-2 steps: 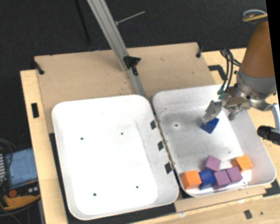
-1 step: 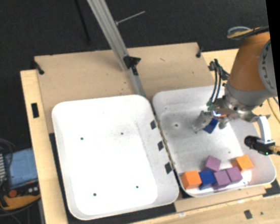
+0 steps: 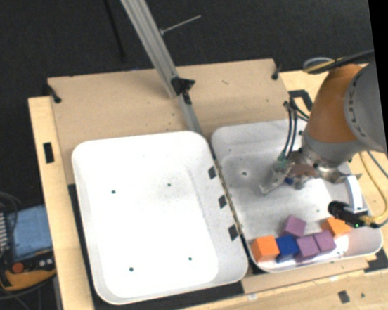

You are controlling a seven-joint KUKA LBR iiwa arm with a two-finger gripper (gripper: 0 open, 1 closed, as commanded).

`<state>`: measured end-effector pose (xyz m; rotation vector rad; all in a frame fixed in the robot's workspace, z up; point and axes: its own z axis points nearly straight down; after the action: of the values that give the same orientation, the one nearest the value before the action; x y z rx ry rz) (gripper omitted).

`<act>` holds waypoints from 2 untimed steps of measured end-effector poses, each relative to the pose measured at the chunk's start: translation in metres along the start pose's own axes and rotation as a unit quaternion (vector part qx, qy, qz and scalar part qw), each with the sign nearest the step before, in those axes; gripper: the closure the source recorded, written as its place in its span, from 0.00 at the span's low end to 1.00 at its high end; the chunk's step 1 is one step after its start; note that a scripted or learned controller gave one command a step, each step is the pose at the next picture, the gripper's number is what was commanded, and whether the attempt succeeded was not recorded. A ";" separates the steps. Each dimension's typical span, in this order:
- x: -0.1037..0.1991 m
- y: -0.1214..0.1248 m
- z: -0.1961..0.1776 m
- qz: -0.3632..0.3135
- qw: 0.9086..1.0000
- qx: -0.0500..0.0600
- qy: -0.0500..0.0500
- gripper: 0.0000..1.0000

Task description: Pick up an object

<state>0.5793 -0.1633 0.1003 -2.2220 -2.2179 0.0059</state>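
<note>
1. Reaching in from the right, the grey arm (image 3: 344,113) with its orange band hangs over the right bin (image 3: 249,143), and its gripper (image 3: 276,179) sits low above the bin's bare middle floor.
2. Whether the jaws are spread or closed I cannot tell; the view is too small and blurred there, and no block shows between them.
3. The objects to pick lie clustered along the bin's near edge: an orange block (image 3: 266,247) at the left, a blue block (image 3: 287,246) just beside it, purple blocks (image 3: 307,245) next to those, and a smaller orange block (image 3: 337,226) toward the right.
4. The left bin (image 3: 152,213) holds no blocks.
5. Judging from this, nothing has been lifted: the gripper stands well apart from the cluster, so approach, grasp and lift all remain.
</note>
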 end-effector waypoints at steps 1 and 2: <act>-0.001 0.002 -0.014 0.003 1.000 -0.004 0.000 1.00; -0.002 0.011 -0.077 -0.002 1.000 -0.006 -0.001 1.00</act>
<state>0.5904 -0.1648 0.1769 -2.2240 -2.2295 -0.0064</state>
